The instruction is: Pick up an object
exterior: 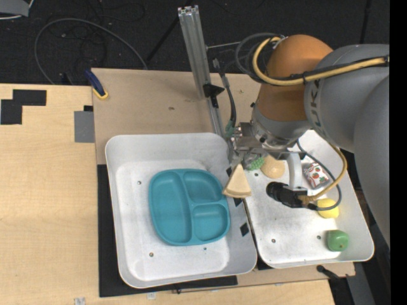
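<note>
My gripper (237, 164) hangs over the seam between the two bins, pointing down. A tan wedge (238, 185), shaped like a slice of cheese, hangs with its narrow top pinched between the fingers. The wedge is lifted above the left bin's right rim, close to the corner of a teal divided plate (189, 206). The grey arm with its orange band (289, 75) reaches in from the right and hides the back of the right bin.
The teal plate lies in the left bin (127, 170). In the right bin (286, 246) lie a small green piece (257, 164), a tan round thing (273, 168), a red-and-white packet (313, 173), a yellow fruit (328, 209) and a green block (337, 239). A metal post (197, 56) stands behind the bins.
</note>
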